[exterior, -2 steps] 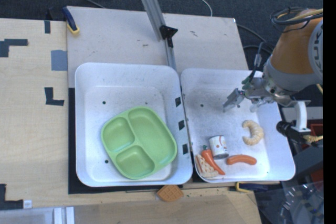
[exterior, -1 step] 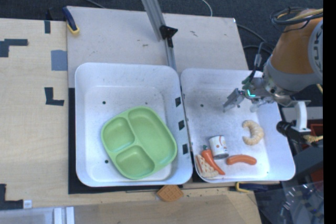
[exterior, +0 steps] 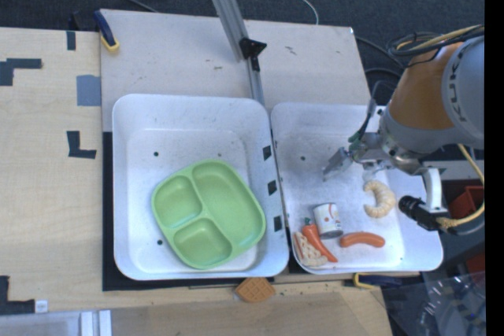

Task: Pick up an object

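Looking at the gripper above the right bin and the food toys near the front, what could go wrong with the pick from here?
1. The can, carrot and sausage lie close together, so the gripper may push one while reaching another.
2. They sit near the right bin front wall, which could block a finger.
3. The curved croissant may slip.

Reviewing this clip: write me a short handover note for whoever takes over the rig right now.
Gripper: over the right bin, upper middle, nothing seen between its fingers.
Right bin items, all near the front: croissant, small can, sausage, carrot, waffle piece.
Left bin: green divided plate.
A cookie lies outside, in front of the bins.
Done: nothing picked up.
Left: grasp and lift one object.
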Tool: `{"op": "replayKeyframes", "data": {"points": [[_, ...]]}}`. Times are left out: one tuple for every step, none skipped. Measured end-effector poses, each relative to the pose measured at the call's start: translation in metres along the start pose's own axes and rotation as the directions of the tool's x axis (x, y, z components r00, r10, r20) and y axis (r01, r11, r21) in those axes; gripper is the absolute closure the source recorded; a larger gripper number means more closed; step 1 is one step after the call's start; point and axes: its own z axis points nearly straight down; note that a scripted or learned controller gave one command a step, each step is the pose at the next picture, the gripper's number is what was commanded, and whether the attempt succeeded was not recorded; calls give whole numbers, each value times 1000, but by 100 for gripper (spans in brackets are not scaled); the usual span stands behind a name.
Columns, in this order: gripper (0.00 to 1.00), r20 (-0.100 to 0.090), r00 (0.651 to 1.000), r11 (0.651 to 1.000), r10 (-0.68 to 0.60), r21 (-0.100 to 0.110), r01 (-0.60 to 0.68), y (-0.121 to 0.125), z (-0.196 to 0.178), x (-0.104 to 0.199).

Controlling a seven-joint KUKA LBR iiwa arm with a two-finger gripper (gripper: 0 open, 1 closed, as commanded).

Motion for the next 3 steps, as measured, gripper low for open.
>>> {"op": "replayKeyframes", "data": {"points": [[0,0,1000,1000,1,2,-1,-8,52,-8],[0,1,1000,1000,0,-6,0,-7,67,-7],[100,1,1000,1000,0,-6,0,-7,57,-7]]}}
